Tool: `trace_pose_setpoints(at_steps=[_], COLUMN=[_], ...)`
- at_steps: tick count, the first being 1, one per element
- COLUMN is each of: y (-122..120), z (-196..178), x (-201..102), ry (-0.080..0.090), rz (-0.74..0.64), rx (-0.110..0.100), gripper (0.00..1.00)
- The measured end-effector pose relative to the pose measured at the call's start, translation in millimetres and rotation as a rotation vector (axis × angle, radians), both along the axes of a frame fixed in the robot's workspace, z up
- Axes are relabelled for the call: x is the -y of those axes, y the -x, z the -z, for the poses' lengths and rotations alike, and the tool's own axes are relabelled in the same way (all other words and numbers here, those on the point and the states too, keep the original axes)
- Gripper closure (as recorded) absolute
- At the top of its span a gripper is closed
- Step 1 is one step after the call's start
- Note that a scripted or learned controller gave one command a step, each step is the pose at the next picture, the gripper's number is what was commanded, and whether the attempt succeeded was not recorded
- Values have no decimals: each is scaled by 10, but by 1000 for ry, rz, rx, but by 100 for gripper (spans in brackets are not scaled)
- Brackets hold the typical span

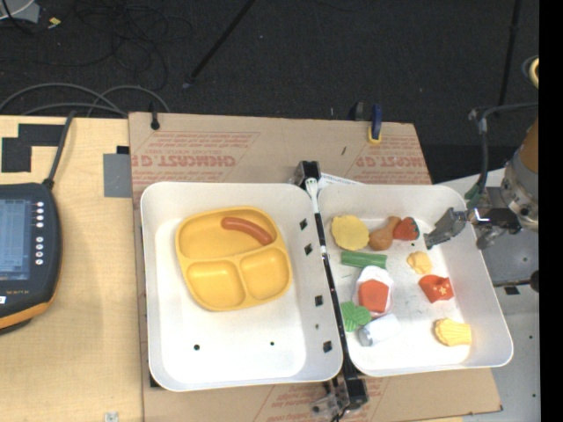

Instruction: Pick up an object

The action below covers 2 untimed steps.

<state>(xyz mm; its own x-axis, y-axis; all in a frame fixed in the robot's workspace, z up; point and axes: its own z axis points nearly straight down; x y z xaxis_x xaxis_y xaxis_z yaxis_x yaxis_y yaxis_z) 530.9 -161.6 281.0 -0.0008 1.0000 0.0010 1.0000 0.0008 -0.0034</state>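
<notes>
The robot's grey hand [442, 227] hangs over the upper right part of the right shallow white plastic bin [493, 323], its dark fingers angled toward the bin's middle; whether they are spread or pressed together I cannot tell, and nothing shows between them. Just left of the hand lies a small red rounded toy [405, 229], touching a tan drumstick-shaped toy [383, 233]; farther left sits a flat yellow disc [350, 232]. Just below the hand lies a small pale yellow chunk [420, 260], then a red blocky piece [436, 287], and nearer the bin's lower edge a yellow corn-like piece [452, 331]. Well to the hand's left, in the left white bin [167, 341], a yellow divided plastic tray [233, 258] holds a reddish sausage-shaped toy [248, 229].
</notes>
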Motion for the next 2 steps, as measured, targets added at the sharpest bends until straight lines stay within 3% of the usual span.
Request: trace_pose_setpoints(at_steps=[1,2], y=[0,-257], z=[-93,398], x=[8,-519], ry=[-1,-2], rz=[0,-4], rx=[-2,-4], gripper=[100,100])
